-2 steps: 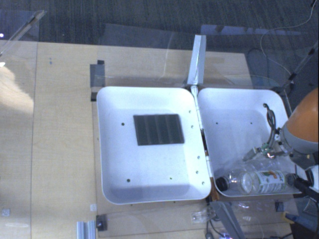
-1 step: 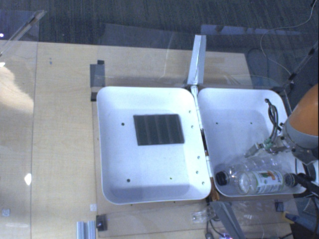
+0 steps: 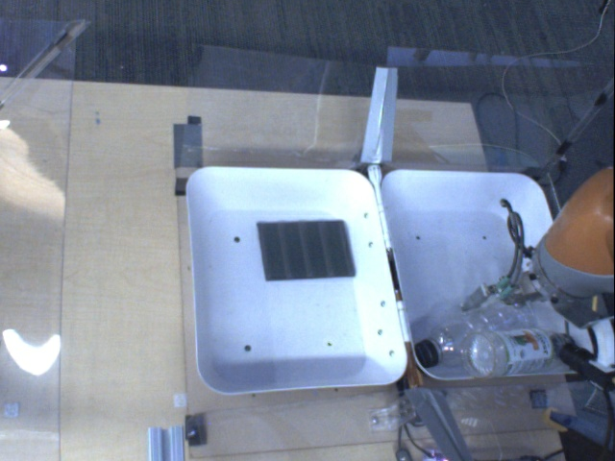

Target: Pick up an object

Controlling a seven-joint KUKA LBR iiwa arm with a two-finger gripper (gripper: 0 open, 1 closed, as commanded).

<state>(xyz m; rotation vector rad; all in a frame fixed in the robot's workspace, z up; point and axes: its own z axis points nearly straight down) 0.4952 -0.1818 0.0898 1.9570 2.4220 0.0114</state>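
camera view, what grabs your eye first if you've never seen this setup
The dark ribbed rectangle lying flat in the middle of the left bin stands out most against the white. Next, the orange band on the arm at the right edge, above a clear plastic bottle lying on its side in the right bin.

We're looking down on a pale wooden surface [image 3: 106,286], dark carpeted floor [image 3: 288,12] beyond, glare patches at its left.
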